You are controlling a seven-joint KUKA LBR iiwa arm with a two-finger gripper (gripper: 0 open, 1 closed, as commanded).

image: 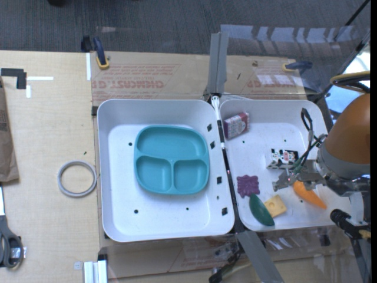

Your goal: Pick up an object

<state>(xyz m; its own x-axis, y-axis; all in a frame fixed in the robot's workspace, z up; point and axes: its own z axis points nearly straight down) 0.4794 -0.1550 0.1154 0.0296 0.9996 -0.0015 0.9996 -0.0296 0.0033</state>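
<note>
Hovering with metal fingers spread, two-finger gripper (287, 177) beside orange plastic carrot (310, 195) in right white bin (277, 108); best to centre over carrot before closing.

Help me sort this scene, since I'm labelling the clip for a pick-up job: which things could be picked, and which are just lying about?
For the job, in the right bin:
- pincer
- orange carrot
- yellow cheese wedge
- green pod
- purple piece
- dark red packet

Lying about:
- teal divided plate in the left bin
- tape ring on the bench
- scissors
</note>
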